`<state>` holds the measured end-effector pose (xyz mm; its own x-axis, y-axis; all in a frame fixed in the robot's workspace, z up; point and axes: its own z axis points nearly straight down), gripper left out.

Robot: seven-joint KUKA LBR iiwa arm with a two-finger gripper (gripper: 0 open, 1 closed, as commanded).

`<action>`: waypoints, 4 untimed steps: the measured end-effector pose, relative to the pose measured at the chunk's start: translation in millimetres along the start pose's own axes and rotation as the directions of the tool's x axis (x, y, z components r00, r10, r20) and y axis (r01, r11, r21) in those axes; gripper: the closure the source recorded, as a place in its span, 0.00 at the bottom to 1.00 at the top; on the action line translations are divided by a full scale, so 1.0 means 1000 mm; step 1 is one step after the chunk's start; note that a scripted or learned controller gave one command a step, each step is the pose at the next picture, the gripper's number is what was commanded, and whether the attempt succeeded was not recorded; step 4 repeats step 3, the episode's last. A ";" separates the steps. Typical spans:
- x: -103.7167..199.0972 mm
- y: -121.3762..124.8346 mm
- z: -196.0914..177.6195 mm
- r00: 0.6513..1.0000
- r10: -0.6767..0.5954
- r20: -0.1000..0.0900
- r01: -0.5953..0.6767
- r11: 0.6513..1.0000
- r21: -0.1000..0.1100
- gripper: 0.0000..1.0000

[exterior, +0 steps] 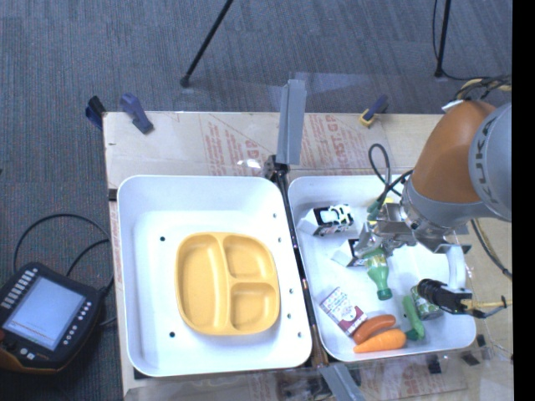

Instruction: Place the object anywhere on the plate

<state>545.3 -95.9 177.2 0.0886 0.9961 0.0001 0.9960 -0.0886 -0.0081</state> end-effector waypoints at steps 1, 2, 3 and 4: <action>0.074 0.017 -0.007 0.983 -0.183 0.001 0.183 0.983 -0.001 1.00; 0.174 0.020 -0.007 0.992 -0.126 0.002 0.126 0.992 0.000 1.00; 0.174 0.020 -0.007 0.992 -0.126 0.002 0.126 0.992 0.000 0.00; 0.174 0.020 -0.007 0.992 -0.126 0.002 0.126 0.992 0.000 0.00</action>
